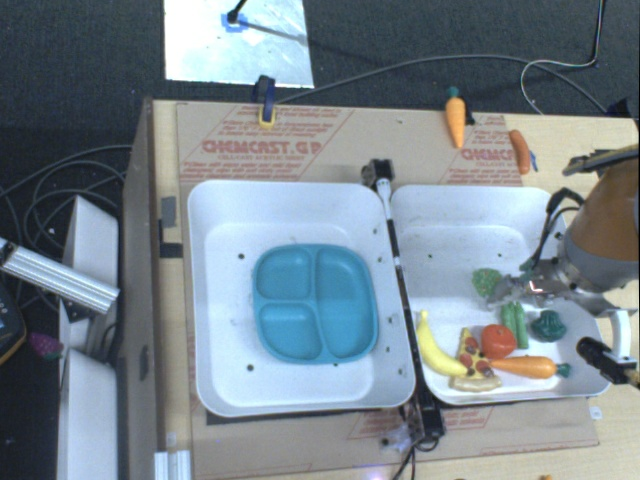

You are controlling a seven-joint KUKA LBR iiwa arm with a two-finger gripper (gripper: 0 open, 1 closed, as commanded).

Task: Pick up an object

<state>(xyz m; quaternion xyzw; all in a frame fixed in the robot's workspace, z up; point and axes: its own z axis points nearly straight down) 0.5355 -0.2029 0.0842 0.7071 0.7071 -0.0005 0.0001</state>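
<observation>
Gripper (522, 288) dips low into the right bin (450, 218), beside the green leafy toy (487, 282); grip state unclear. Toy foods cluster near the front corner, likely targets: tomato (498, 341), banana (437, 346).

To my left, a blue divided plate (315, 303) lies in the left white bin (220, 228). On the far tabletop (300, 133) sit a yellow clamp (266, 101), a carrot-shaped clip (456, 118) and an orange one (520, 151). Black cables (60, 193) trail at far left.
</observation>
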